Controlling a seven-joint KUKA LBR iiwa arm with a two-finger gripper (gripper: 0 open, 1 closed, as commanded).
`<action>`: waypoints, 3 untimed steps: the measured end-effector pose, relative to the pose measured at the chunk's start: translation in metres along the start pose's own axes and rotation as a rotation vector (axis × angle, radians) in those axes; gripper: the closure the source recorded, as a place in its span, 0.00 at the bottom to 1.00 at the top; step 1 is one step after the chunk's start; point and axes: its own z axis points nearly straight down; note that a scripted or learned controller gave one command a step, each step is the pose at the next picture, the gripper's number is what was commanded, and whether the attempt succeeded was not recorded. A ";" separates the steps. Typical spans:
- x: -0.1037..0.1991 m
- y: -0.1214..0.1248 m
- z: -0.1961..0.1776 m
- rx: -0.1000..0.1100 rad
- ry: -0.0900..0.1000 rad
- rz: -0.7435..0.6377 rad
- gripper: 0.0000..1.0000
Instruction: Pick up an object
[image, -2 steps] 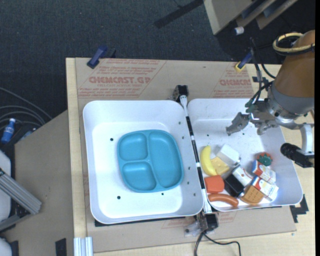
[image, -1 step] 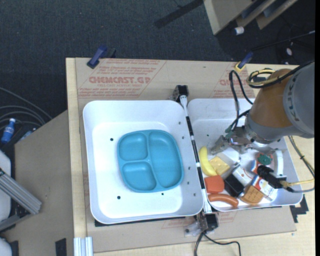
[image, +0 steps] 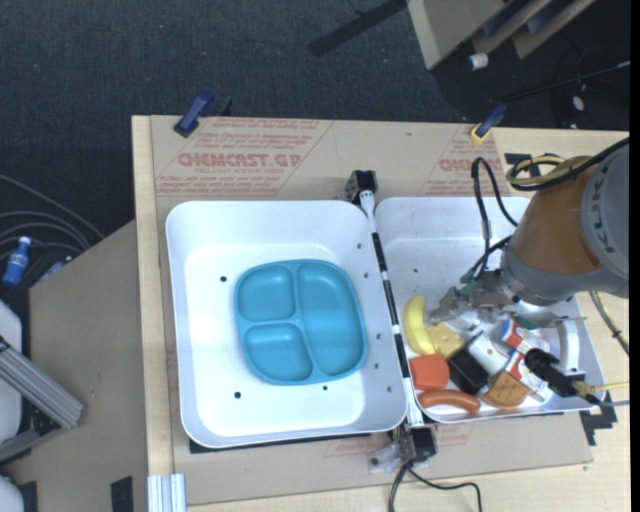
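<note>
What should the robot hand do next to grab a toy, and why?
Probably lower a little toward the yellow banana. The gripper sits low in the right bin, just beside the banana, above the toy pile, and no toy shows between its fingers yet.

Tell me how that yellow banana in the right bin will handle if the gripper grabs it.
The banana looks like a smooth, glossy toy, so probably light, stiff and a bit slippery. Its curved shape may let it rock or pivot when nudged. Lying against the bin wall, it likely leaves little finger room on that side.
</note>
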 end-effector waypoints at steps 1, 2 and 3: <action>0.017 0.082 0.000 -0.002 -0.001 -0.001 0.00; 0.024 0.006 0.001 0.001 0.000 0.000 0.00; 0.024 0.006 -0.009 -0.001 0.000 0.001 1.00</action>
